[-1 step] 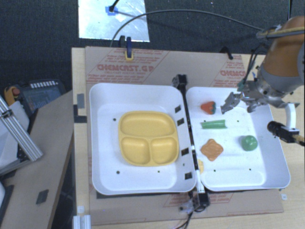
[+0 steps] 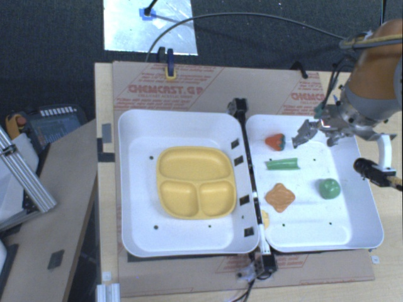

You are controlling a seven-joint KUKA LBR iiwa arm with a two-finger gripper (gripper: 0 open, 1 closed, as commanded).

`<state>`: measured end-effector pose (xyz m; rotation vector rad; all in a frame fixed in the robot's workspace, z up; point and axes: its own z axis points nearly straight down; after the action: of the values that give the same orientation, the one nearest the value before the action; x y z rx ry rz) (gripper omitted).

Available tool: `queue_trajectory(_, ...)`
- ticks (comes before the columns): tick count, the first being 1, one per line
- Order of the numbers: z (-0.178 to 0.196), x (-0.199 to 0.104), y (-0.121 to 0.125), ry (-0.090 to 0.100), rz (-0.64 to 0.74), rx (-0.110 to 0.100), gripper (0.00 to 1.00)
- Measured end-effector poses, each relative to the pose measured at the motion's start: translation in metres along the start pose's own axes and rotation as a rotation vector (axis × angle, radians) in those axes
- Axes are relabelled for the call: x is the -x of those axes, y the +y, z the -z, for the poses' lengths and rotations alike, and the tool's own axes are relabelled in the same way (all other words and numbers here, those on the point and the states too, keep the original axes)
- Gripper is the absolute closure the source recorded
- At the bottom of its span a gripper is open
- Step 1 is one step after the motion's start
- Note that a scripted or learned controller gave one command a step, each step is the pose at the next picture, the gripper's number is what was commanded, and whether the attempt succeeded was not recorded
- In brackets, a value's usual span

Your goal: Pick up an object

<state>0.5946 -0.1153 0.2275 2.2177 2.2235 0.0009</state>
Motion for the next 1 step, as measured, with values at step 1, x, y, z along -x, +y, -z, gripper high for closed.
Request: queue_trajectory(1, -0.0621, 0.0028, 0.0013, 0.001, -0.002, -0.005, 0.0)
